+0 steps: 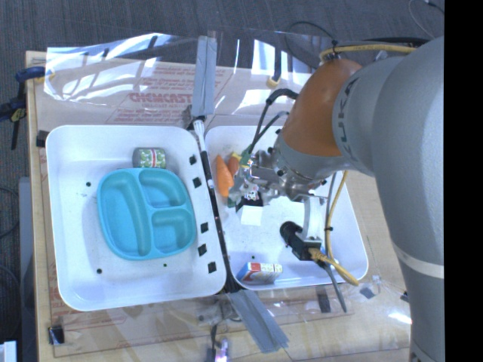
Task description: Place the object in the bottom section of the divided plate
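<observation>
Claw (250, 189): hung low over the right bin, near its left wall; whether it was spread or pressed together could not be told.
Carrot (225, 173): the orange piece lay just left of the claw, in the right bin, close beside the divider.
White block (251, 216): lay directly below the claw on the bin floor.
Small carton (262, 271): red and white, on its side, farther below the claw, near the right bin's (355, 240) front rim.
Divided plate (146, 212): blue, well left of the claw, in the left bin (72, 202).
Green can (149, 157): left of the claw, just above the plate.
</observation>
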`<state>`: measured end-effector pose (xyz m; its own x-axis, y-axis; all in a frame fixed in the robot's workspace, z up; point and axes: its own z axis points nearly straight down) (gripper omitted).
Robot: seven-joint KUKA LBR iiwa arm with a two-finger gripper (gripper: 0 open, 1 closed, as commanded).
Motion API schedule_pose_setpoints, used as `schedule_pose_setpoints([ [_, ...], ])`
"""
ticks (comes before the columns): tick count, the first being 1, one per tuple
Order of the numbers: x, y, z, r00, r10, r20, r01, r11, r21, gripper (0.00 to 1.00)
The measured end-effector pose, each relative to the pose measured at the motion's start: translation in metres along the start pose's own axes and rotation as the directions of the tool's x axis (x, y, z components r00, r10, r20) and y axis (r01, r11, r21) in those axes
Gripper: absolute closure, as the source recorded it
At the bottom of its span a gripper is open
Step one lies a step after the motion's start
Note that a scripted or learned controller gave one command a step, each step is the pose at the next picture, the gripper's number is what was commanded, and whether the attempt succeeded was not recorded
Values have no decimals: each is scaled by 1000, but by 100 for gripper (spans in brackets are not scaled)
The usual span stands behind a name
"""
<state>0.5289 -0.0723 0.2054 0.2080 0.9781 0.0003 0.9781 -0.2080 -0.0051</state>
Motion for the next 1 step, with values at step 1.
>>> schedule_pose_setpoints([
  [1, 86, -30, -11, 1000, -15, 2, 15, 1000, 1, 100],
])
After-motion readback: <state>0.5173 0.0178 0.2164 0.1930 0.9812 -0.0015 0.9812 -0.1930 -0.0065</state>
